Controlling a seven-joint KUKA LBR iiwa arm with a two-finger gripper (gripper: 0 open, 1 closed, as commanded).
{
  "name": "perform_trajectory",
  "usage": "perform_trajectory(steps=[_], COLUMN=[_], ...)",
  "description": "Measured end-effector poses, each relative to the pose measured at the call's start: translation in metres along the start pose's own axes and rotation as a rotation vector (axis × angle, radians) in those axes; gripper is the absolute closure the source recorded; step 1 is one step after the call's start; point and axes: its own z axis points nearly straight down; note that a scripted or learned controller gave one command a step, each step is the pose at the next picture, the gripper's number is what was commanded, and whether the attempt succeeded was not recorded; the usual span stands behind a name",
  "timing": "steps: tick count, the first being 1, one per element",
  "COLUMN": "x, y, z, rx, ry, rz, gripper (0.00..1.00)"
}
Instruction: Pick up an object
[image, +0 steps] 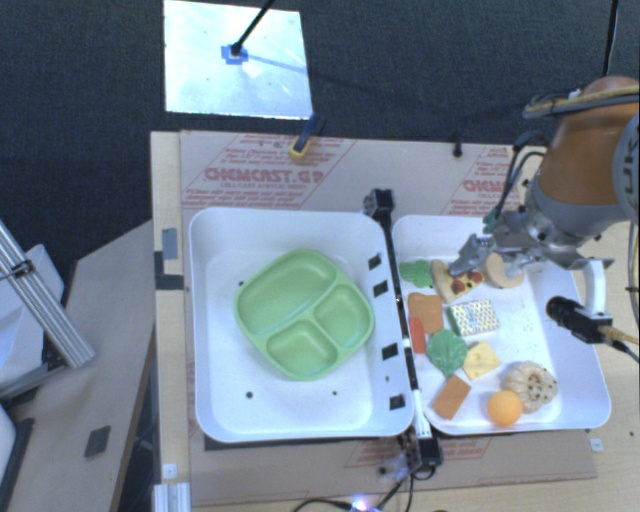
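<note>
The grey arm with its orange band reaches in from the right of the frame, and its claw (468, 266) hangs low over the upper part of the right bin (590, 400), its metal tip pointing toward the lower left. Whether the claw is open or closed cannot be told from this slant, and nothing can be seen held in it. Just under and touching the tip lies a small red-and-brown toy piece (462, 285), with a tan disc-shaped piece (503, 272) right beside it toward the right, partly covered by the wrist. To the left of the claw, near the bin's upper left corner, sits a green leafy toy (417, 271). Below the claw, a little apart from it, are an orange slab (426, 316) and a patterned silver-and-green block (473, 317). Farther down the frame lie a green lettuce-like piece (447, 351), a yellow cheese wedge (481, 360), an orange block (451, 396), a round orange fruit (504, 408) and a knobbly beige cookie-like piece (530, 384), all well apart from the claw. The left bin (215, 400) in the middle of the frame holds a light green divided plate (304, 314). Both bins sit side by side on the desk (260, 170), which carries a sheet printed with red lettering.
</note>
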Motion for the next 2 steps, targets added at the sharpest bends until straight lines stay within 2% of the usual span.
perform_trajectory(steps=[2], x=[-0.014], y=[-0.01], z=[0.095], rx=[0.0], ry=[0.0], rz=[0.001], gripper=[0.0])
